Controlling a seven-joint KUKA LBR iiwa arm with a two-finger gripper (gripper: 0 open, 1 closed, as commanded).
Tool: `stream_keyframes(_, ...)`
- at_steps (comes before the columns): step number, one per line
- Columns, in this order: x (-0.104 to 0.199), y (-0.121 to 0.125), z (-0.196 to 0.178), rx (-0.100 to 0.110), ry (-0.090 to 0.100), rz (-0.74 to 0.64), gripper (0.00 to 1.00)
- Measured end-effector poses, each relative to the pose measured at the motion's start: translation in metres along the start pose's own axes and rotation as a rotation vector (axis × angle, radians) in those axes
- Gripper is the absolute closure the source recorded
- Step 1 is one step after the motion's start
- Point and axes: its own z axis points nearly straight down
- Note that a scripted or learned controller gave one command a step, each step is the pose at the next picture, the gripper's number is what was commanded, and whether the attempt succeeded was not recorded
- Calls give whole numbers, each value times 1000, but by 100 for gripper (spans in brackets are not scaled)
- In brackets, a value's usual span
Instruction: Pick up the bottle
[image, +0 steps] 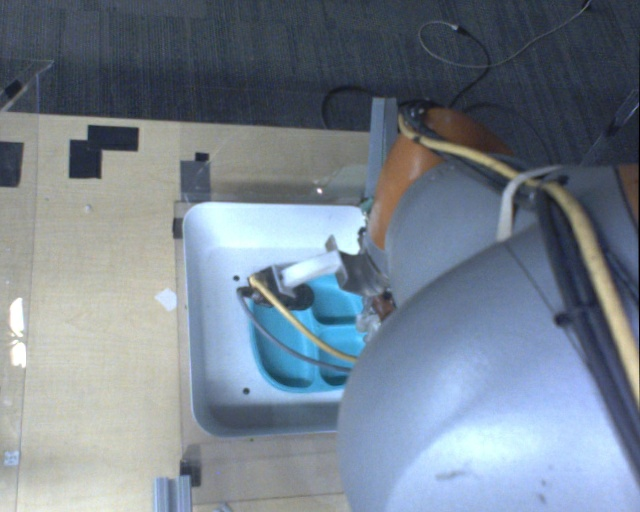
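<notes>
Reaching from right, arm (480, 330) bends low over bin (215, 330).

The bin (215, 300) looks smooth glossy white plastic, the bench (90, 330) pale matt wood, the arm (480, 380) smooth grey.

I count one white bin (215, 300) in my view, one blue divided tray (290, 365) lying inside it, one grey arm (480, 330) and three black markers (100, 148) on the bench (90, 330).
</notes>
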Motion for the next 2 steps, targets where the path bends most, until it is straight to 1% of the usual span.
stream_keyframes(1, 18, -89, -24, 1, 1, -81, 100)
stream_keyframes(2, 22, -54, -19, 0, 1, -27, 100)
